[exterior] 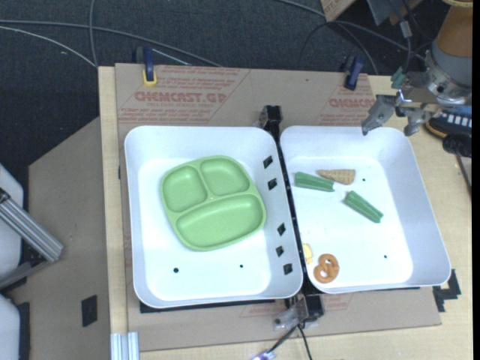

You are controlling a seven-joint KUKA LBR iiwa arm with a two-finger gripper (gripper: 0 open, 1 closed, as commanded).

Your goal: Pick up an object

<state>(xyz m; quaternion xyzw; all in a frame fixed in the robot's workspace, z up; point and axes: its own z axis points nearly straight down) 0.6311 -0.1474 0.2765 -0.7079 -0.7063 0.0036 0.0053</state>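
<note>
White right bin (420, 223) contains all candidates: two green bean pieces (313, 182) (364, 206), one tan wedge (337, 175), one pretzel (327, 268), and one small yellow item (307, 253). Left bin (142, 201) holds one green divided plate (213, 202). Gripper (392, 123) hovers above the right bin's far rim, fingers spread wide, holding nothing. Judged status: no object grasped; descent, closure and lift remain.

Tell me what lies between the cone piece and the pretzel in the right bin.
A green stick lies near that line between cone and pretzel; otherwise bare bin floor.
</note>
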